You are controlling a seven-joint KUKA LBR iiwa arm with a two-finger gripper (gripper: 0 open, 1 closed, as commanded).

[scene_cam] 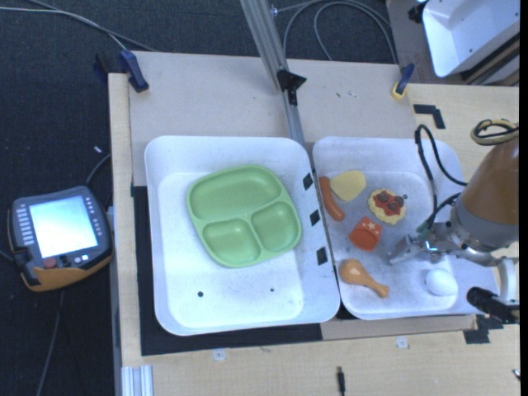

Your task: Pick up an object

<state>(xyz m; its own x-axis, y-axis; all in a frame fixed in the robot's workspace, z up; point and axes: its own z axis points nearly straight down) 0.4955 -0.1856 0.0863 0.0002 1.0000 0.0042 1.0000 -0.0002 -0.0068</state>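
At the near edge of the bench two white bins sit side by side. In the right bin, nearest the front rim, a white egg lies toward the near right corner, and a toy chicken drumstick lies toward the near left corner, its long axis slanted from upper left to lower right. Just behind these the gripper is seen low over the bin floor, reached in from the right on the grey arm with its orange band. Whether the jaws are parted or closed cannot be told; nothing is seen between them.

A red block is placed just to the left of the gripper and slightly farther back; it is judged the closest object to the jaws, so a short move leftward would be called for. Behind it a small toy pizza lies near the middle of the bin, a yellow piece beyond that, and a sausage along the left wall, its long axis running roughly near to far.

In the left bin a green divided plate is set toward the far side. The task is judged not yet done.
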